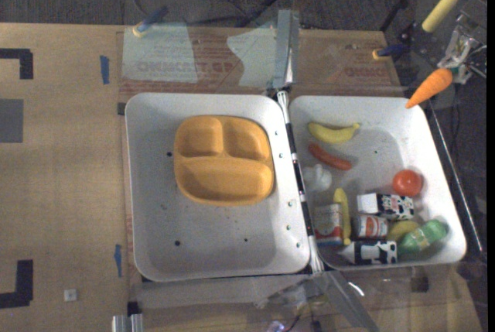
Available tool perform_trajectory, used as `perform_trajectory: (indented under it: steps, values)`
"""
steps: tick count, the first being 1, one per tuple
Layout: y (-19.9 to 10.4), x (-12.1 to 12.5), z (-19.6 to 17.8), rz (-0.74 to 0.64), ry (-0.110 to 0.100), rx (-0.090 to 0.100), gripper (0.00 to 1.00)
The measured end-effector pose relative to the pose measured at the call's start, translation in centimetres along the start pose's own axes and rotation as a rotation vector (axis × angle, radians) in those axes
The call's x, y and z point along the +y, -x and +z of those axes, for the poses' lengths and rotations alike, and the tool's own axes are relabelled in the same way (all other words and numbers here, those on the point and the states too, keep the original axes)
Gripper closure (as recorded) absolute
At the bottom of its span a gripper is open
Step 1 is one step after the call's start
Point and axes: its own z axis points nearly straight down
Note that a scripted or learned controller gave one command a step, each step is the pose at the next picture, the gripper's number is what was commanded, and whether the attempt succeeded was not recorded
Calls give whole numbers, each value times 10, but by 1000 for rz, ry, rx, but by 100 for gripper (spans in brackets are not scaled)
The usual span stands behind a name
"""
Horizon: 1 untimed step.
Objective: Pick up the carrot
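The carrot (430, 87), orange with a green top, hangs tilted over the far right corner of the right bin (445, 203), its tip pointing down and left. My gripper (457, 68) reaches in at the upper right and is shut on the carrot's green end, holding it clear of the bin floor. The arm above it is mostly cut off by the frame edge.
The right bin holds a banana (332, 131), a red sausage (330, 157), a tomato (407, 183), milk cartons (387, 205), cans and a green bottle (424, 236). An orange divided plate (223, 159) lies in the left bin (147, 191). A metal divider (294, 168) separates the bins.
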Motion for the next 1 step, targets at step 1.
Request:
perform_trajectory:
  steps: [1]
  values:
    - [21, 6, 28, 193, -7, -2, 100]
